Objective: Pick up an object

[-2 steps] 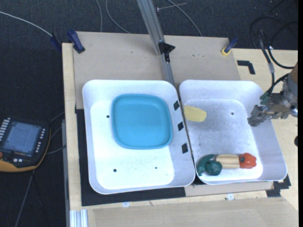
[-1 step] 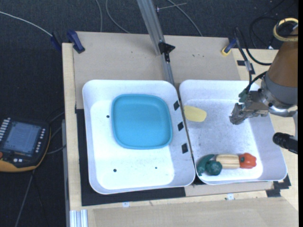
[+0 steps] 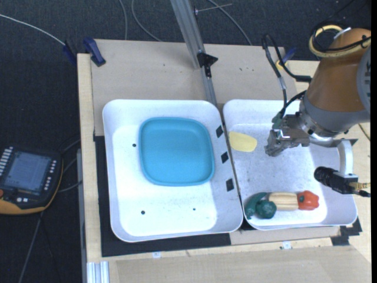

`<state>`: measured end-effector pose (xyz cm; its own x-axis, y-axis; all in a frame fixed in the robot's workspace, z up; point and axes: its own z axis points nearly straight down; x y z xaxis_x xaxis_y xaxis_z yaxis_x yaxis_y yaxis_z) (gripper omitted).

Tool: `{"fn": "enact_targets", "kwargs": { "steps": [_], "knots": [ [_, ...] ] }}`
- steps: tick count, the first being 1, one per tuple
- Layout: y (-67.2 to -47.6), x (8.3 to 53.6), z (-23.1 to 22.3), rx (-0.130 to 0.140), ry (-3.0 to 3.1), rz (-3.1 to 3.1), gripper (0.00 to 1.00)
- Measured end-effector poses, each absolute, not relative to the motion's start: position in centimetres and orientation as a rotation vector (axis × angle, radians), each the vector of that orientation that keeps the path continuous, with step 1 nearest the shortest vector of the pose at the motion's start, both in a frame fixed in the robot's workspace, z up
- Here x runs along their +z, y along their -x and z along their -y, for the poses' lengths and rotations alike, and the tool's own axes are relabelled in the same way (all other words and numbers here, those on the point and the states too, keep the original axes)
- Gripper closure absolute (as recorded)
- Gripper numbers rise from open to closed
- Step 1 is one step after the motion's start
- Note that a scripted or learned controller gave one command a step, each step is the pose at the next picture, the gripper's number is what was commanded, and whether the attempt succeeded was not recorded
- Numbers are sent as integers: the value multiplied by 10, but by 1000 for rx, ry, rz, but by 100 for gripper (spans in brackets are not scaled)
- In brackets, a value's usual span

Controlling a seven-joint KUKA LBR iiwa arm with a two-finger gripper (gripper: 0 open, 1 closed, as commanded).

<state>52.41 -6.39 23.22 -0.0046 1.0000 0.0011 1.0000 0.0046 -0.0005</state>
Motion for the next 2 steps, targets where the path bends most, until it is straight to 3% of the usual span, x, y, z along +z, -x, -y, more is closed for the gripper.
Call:
{"fn": "enact_targets", "kwargs": {
  "steps": [2],
  "knots": [
    [-536,228,-32,0,2215,2226,100]
  ]
}}
